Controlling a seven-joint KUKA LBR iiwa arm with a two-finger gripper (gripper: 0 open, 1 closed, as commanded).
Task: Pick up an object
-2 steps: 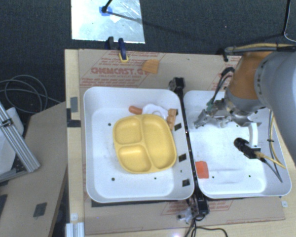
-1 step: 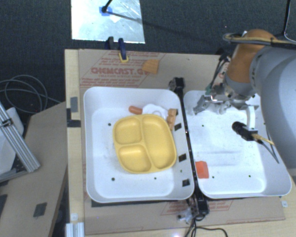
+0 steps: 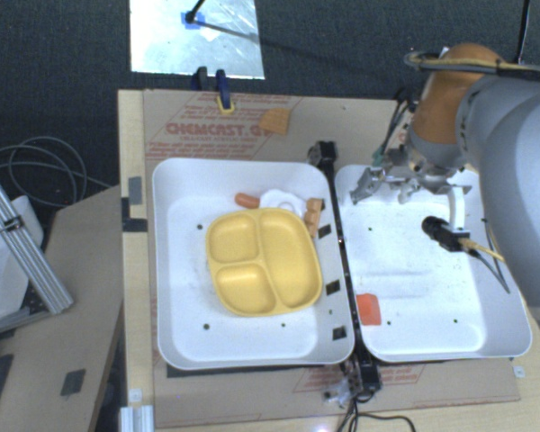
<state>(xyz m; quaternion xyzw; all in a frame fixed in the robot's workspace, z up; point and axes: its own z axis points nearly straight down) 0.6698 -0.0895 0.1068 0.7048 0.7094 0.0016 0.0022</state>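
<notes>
The gripper (image 3: 403,185), open or closed I cannot tell, hangs over the far end of the right bin (image 3: 432,336), so the approach looks barely begun, and next it must travel to the orange block (image 3: 367,309) in that bin's near-left corner and descend.

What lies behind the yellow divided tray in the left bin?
Along the far edge of the yellow tray: a small orange piece, a white object and a tan piece. The tray hides part of the white object.

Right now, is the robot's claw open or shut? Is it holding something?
Claw: cannot be told whether it is open, closed or holding anything.
</notes>
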